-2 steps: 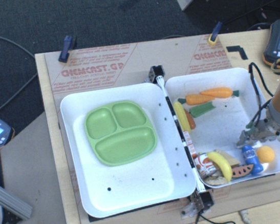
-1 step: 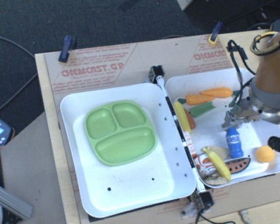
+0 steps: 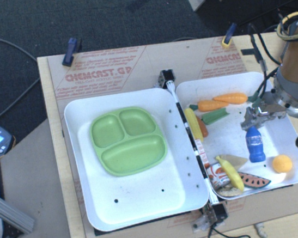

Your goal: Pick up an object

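The metal two-finger pincer (image 3: 254,118) hung in the right white plastic bin (image 3: 218,85), directly above the cap of an upright blue plastic bottle (image 3: 255,146); whether it was apart or together could not be told. A round orange ball (image 3: 282,164) lay just beside the bottle.

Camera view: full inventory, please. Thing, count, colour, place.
shallow plastic bins: 2, white, side by side on bench
divided plastic plate: 1, green, left bin
toy carrot: 1, orange, right bin, far end
toy corn cob: 1, yellow, right bin, left wall
small bottle: 1, blue, upright, right bin, middle
round toy fruit: 1, orange, right bin, near right corner
toy banana: 1, yellow, right bin, near end
toy watermelon slice: 1, red, right bin, near edge
gripper: 1, grey, above the bottle
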`<state>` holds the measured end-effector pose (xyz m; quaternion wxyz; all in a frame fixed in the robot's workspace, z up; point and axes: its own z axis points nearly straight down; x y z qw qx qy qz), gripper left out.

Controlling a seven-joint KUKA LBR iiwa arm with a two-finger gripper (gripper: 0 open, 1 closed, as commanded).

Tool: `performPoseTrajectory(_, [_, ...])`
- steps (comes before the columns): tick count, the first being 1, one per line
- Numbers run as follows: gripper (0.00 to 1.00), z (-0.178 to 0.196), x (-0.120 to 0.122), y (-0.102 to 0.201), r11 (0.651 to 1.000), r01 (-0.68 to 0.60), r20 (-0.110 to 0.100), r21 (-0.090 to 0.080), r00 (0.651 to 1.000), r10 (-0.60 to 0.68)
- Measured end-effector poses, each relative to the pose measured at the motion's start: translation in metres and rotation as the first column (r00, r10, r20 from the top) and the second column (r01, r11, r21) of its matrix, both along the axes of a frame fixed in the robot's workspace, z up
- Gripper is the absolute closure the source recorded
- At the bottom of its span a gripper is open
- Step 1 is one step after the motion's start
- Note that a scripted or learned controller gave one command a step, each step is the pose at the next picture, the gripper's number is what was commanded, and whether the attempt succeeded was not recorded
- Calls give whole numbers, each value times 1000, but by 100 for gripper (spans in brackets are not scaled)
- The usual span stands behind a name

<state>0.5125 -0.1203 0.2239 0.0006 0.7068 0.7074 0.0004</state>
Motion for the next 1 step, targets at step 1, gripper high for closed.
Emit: performPoseTrajectory(1, [100,10,29,65,1000,-1,1,1,1000,1])
